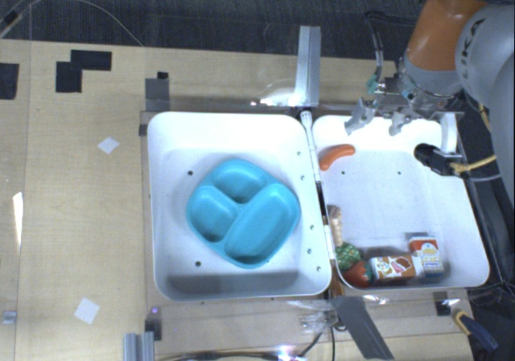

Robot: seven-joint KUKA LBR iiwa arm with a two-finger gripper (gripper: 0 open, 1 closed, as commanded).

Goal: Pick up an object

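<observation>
Gripper [378, 116] open and empty above right bin [402, 182], hot dog [335, 155] near, divided blue plate [244, 212] left.

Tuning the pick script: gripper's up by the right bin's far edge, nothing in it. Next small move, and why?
Probably shift the gripper a little toward the left and nearer side, over the orange sausage-shaped toy, then descend. Its open fingers hang above the right bin near the far wall with nothing between them, and that toy lies alone, apart from the cluster in the near corner, so it looks the easiest grasp.
</observation>
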